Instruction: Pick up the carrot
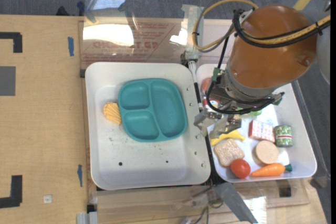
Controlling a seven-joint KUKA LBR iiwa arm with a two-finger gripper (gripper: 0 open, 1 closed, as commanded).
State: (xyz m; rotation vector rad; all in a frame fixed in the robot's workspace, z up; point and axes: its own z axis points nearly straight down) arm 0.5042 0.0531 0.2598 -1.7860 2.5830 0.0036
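The orange carrot (269,169) lies flat near the front edge of the right bin (307,162), between a red tomato (240,168) and the bin's right corner. My gripper (219,122) hangs low over the left part of that bin, up and to the left of the carrot, well apart from it. The big orange wrist band (270,47) covers much of the arm above it. Nothing visible sits between the fingers.
Around the carrot lie a bread slice (229,150), a round beige slice (266,152), a red-and-white packet (261,130), a green can (284,135) and a yellow piece (233,135). The left bin (100,165) holds a teal divided plate (152,109) and a yellow shell (112,112).
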